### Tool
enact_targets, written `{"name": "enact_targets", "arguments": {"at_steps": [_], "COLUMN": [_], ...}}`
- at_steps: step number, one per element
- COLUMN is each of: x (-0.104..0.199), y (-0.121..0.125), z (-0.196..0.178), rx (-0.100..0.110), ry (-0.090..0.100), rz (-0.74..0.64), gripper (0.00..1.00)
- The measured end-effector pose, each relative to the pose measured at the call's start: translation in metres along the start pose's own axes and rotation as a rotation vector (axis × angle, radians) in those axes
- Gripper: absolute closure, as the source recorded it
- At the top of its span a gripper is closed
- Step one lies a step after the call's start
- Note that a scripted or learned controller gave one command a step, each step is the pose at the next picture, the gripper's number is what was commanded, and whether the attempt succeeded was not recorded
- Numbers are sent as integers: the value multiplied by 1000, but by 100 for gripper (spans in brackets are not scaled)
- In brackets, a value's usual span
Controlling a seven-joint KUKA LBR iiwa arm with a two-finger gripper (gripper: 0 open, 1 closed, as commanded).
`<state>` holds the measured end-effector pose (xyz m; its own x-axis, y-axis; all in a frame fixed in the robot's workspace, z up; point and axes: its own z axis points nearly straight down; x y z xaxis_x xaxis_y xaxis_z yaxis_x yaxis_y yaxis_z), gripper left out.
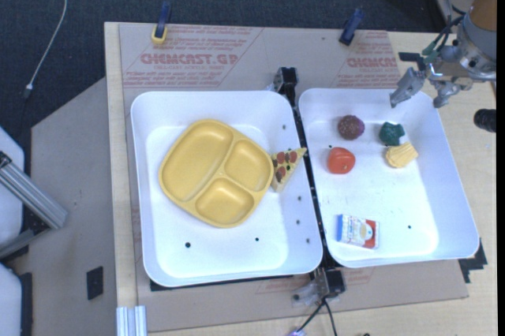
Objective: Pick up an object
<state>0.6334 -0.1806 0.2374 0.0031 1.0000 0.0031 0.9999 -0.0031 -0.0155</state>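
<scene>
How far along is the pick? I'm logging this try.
Nothing looks picked yet. The gripper hangs open over the right bin's far edge, nothing between its fingers. The green toy, yellow toy, tomato and dark ball lie in that bin. Descent, grasp and lift remain.

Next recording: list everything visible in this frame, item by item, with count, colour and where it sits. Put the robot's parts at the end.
bins: two, white, side by side on the bench
divided plate: one, yellow, three compartments, middle of the left bin
pizza slice toy: one, yellow with red dots, right edge of the left bin, touching the plate
dark round toy: one, maroon, upper part of the right bin
tomato toy: one, red, below the maroon toy
green toy: one, dark green, right of the maroon toy
yellow toy: one, pale yellow, just below the green toy
small carton: one, white, blue and red, lower right bin
clamps: two, blue, far edge of the board
gripper: one, grey, jaws open, above the right bin's far corner, holding nothing
</scene>
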Motion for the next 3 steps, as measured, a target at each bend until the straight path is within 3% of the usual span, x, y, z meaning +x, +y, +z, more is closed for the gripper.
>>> {"name": "enact_targets", "arguments": {"at_steps": [1, 3], "x": [1, 1], "y": [2, -1], "z": [-9, 117], "rx": [-15, -9], "ry": [-3, -2], "rz": [-4, -3], "gripper": [0, 0]}}
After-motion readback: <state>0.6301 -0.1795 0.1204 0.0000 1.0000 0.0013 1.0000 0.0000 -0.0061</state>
